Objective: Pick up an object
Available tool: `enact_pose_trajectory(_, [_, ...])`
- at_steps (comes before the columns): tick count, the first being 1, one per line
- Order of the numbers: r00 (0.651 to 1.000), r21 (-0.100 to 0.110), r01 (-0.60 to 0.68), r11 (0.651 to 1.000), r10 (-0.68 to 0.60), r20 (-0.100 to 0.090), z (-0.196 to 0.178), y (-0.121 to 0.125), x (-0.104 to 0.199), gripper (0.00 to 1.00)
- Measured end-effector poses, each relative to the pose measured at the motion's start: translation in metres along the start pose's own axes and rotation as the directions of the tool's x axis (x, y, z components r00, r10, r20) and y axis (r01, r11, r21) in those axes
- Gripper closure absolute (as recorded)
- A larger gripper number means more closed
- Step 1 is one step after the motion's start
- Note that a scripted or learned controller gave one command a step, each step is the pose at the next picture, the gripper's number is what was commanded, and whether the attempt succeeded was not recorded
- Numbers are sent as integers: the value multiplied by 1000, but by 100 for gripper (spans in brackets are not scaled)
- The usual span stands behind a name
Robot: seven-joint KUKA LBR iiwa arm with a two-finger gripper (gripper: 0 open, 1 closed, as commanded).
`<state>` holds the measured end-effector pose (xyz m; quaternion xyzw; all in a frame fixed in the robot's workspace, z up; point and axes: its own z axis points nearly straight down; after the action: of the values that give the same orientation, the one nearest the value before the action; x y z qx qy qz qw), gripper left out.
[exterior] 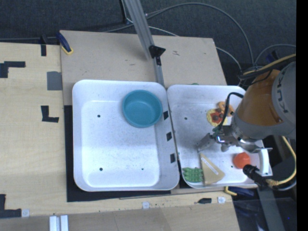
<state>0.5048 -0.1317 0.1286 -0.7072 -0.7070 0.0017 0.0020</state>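
Blue and round, a bowl (142,108) sits upright in the left bin (96,143), near its far right corner, rim up and hollow showing. In the right bin (187,109) the gripper (206,142) hangs low over the floor, just above a tan wedge (211,168); whether it is parted or closed cannot be told. Beside the wedge lies a green piece (192,173) at the near edge. An orange ball (241,159) rests near the arm (260,109), and a yellow-and-red toy (217,114) lies by the wrist.
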Motion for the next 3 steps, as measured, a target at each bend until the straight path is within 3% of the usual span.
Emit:
enact_pose_trajectory(1, [1000, -6, 1, 1000, -1, 1, 39, 1, 0, 0])
enact_pose_trajectory(2, [1000, -9, 0, 1000, 0, 3, 28, 1, -1, 100])
enact_pose_trajectory(3, [1000, -9, 1, 1000, -1, 1, -34, 2, -3, 100])
